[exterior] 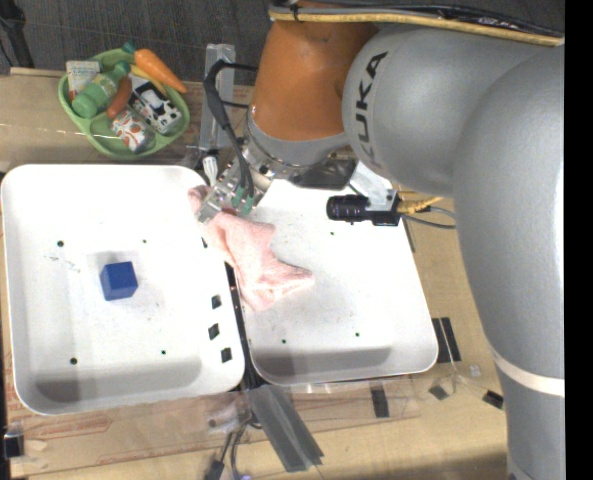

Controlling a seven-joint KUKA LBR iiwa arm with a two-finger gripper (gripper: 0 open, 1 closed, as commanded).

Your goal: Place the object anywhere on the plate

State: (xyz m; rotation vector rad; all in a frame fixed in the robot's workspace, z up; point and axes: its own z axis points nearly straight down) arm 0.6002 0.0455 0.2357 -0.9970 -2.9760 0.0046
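Observation:
A limp pink cloth-like object (266, 266) lies in the right bin (376, 298), along its left wall. Its upper end rises to my gripper (216, 203). The gripper hangs over the seam between the two bins, near their far edge, and is shut on that upper end, with a bit of pink showing to the left of the fingertips. A small blue cube (119, 279) sits alone on the floor of the left bin (36, 183). The orange wrist band and the grey arm cover the far right of the bench.
A green bowl (81, 118) holding toy food, among it a carrot and a bottle, stands behind the left bin at the far left. A black cylindrical part (361, 209) with cables juts over the right bin's far side.

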